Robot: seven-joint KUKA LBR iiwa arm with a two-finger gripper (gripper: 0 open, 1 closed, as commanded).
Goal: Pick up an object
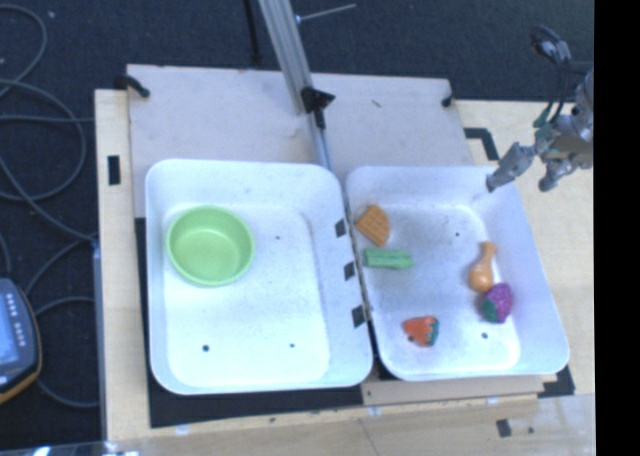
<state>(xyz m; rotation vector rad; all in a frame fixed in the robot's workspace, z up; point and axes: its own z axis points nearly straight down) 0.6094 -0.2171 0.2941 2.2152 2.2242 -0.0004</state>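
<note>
Our gripper (530, 169) hovers at the right white bin's (400, 199) far right corner, fingers spread wide, holding nothing. We should descend squarely over the nearby yellow-orange plastic gourd (483, 267).

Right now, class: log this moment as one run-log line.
gripper: open, above right bin's far-right corner, holding nothing | right bin: five toy foods | left bin: green bowl | pick: not yet done

A pale wooden surface (115, 414) stands on dark carpet (120, 4). Black cables (40, 159) loop across the floor at left. A metal pole (280, 24) slants overhead.
</note>
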